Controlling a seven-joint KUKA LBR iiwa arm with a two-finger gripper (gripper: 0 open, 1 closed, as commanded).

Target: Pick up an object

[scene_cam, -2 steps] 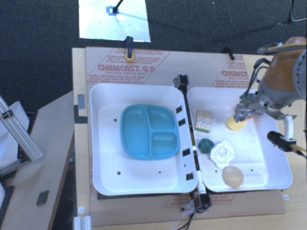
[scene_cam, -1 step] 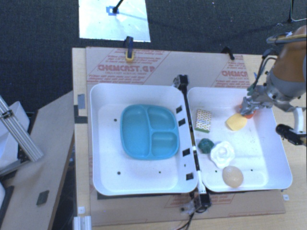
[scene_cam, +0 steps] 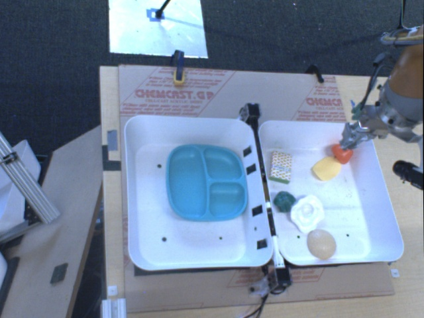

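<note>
In the right bin point(scene_cam: 387, 201) lie a small patterned box point(scene_cam: 281, 166), a yellow lump point(scene_cam: 326, 169), a small orange-red piece point(scene_cam: 342, 154), a dark green ball point(scene_cam: 285, 201), a white fried-egg shape point(scene_cam: 307, 212) and a tan egg-like ball point(scene_cam: 321, 244). My gripper point(scene_cam: 352, 138) hangs over the bin's far right corner, its tip right above the orange-red piece and touching or nearly touching it. The arm with its orange band point(scene_cam: 405, 78) comes in from the right.
The left bin point(scene_cam: 142, 184) holds a blue sectioned tray point(scene_cam: 205, 181). A black divider strip point(scene_cam: 260, 177) runs between the bins. Brown cardboard point(scene_cam: 218, 91) lies under both bins, with a yellow clamp point(scene_cam: 179, 77) at its far edge.
</note>
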